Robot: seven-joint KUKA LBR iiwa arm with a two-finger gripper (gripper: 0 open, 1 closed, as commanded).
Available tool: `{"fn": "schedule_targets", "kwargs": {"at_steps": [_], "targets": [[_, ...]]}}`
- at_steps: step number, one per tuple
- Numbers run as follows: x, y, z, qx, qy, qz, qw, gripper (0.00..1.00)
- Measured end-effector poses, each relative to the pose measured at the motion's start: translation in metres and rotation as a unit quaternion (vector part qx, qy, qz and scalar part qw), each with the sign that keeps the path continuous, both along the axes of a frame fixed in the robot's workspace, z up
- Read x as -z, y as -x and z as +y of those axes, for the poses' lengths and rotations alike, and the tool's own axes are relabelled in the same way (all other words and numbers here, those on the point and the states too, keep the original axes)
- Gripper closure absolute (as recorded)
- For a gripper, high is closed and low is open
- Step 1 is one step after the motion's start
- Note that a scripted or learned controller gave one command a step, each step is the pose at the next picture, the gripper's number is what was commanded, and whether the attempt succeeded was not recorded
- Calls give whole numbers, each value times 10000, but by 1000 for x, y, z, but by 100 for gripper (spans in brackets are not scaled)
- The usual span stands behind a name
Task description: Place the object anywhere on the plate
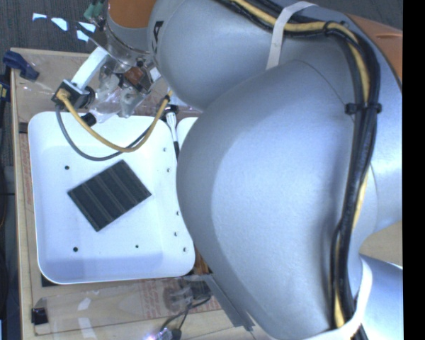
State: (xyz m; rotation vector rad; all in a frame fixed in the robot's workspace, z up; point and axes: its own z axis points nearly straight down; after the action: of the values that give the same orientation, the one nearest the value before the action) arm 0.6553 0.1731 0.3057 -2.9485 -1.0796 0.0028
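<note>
Well apart from the jaws, dark ribbed plate point(110, 194) lies flat in bin point(49, 253).

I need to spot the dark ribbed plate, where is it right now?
The dark ribbed plate lies flat near the middle of the left white bin, below the gripper.

The pale wooden surface point(28, 83) carries two shallow white bins side by side. The left bin point(57, 253) sits in full view with a dark ribbed plate point(110, 194) lying flat inside; the right bin point(188, 125) shows just a corner.
</note>
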Motion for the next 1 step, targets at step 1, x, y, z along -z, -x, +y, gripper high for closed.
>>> {"fn": "schedule_targets", "kwargs": {"at_steps": [1], "targets": [[-9,1,2,-35,1,19,10000,100]]}}
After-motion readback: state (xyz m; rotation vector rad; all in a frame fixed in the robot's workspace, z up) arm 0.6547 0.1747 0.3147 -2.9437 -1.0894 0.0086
